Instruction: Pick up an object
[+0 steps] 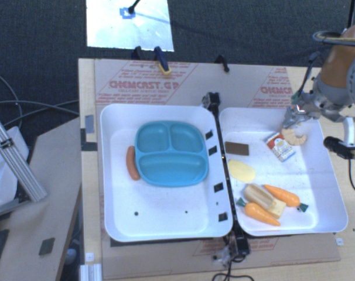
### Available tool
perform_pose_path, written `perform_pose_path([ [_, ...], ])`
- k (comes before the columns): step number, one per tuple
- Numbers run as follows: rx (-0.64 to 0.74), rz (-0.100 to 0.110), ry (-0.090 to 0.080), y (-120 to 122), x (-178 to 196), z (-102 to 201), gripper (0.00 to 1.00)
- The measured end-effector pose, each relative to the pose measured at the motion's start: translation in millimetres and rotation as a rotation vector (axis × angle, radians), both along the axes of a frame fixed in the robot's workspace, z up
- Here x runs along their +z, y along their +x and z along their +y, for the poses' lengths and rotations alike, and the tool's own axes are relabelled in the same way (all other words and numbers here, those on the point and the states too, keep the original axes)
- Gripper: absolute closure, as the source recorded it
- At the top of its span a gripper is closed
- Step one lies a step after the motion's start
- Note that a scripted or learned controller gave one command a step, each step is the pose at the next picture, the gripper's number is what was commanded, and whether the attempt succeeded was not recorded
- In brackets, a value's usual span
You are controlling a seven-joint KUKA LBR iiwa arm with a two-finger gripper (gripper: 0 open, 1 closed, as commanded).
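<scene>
Hovering at the upper right of the frame, the fingers (294,119) sit just above a pale, tan-crusted pastry (294,136); you cannot tell how far apart they are. The pastry lies near the right bin's (333,201) far wall, touching a small red-and-white carton (280,146). Bare floor lies toward the right rim. The arm (341,69) is cut off by the frame's edge.

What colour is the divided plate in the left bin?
Light blue plate, clearest in the camera view.

Lighting and picture quality: bright, even overhead light, soft focus.
White bins (166,227) near overexposed; glare on reflective sheet (129,16); shadows faint; dark floor dim; fine detail slightly blurred throughout.
</scene>
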State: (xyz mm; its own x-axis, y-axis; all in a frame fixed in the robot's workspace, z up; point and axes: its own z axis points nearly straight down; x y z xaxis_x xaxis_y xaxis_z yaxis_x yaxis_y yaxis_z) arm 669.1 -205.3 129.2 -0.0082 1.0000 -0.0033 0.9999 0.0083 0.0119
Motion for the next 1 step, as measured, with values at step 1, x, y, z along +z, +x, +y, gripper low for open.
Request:
perform_pose_path([
  [1,-0.003,0.01,0.003,-9.1,-26.5,6.7,1.0],
])
